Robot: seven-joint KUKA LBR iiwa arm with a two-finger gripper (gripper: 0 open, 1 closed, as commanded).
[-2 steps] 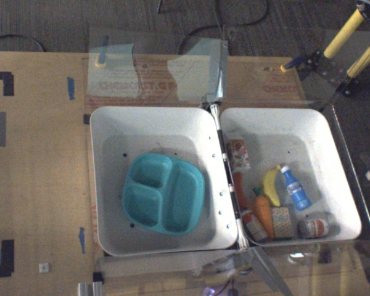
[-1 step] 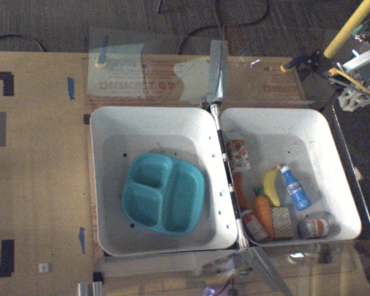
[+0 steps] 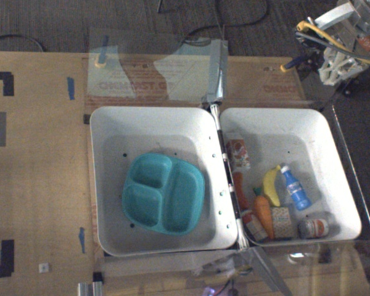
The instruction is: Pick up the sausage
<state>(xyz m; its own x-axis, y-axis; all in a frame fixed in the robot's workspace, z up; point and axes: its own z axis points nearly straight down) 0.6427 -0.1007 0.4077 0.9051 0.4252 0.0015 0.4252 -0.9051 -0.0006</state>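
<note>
Left bin (image 3: 105, 128) holds a teal divided tray (image 3: 164, 193), lying flat near its centre. Right bin (image 3: 320, 128) carries the clutter in its lower half. The sausage (image 3: 239, 190), reddish-brown, lies lengthwise against the bin's 9 o'clock wall, below a small packet (image 3: 237, 153). A carrot (image 3: 264, 212) sits at 6 o'clock, a banana (image 3: 271, 185) and blue bottle (image 3: 295, 189) just beside it, a can (image 3: 313, 228) at 5 o'clock. Gripper (image 3: 342, 26) hangs outside the bins at 1 o'clock; its state cannot be told.

bins (image 3: 153, 119): smooth white plastic | tray (image 3: 164, 193): matt teal plastic | bench (image 3: 37, 165): matt brown cardboard-like board
</note>
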